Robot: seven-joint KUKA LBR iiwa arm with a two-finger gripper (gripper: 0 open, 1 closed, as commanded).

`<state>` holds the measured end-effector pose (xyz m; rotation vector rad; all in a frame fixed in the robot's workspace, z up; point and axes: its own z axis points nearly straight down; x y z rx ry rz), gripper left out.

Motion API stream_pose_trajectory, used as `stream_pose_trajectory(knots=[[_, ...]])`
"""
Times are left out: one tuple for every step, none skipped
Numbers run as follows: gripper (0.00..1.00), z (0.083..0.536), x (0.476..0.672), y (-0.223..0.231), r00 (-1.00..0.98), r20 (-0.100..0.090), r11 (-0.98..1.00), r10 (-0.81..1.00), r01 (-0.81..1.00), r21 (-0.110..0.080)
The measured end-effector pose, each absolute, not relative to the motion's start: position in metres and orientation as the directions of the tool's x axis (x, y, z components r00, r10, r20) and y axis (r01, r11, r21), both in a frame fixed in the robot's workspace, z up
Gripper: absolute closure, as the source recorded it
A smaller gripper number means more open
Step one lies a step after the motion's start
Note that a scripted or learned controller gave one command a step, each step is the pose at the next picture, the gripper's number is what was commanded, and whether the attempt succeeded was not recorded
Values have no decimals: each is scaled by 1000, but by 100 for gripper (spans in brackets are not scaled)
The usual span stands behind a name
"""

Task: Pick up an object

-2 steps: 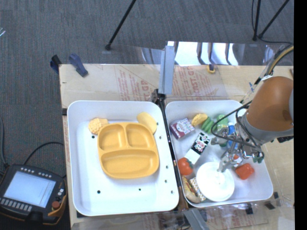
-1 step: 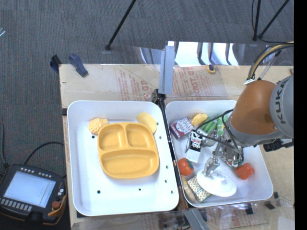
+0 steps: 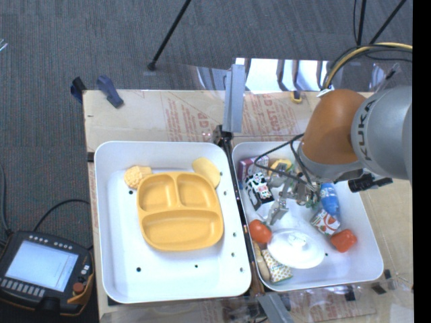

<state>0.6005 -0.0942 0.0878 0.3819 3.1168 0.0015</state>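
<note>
My gripper (image 3: 286,204) hovers low in the right bin (image 3: 369,246); my fingers appear spread, with nothing between them. Step in hand: approach, with no object yet chosen for certain. Nearest candidates are the cow-patterned toy (image 3: 256,186) just left and the red ball (image 3: 260,231) below. The next move, I judge, calls for a descent centred on one item. The white lid (image 3: 296,249), blue bottle (image 3: 329,198) and patterned cup (image 3: 324,223) crowd close. The left bin (image 3: 116,261) holds a yellow divided tray (image 3: 179,210).
</note>
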Motion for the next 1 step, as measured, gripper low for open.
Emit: stream_pose_trajectory(knots=[[0, 88, 614, -87, -948, 0, 948, 320, 320, 0]])
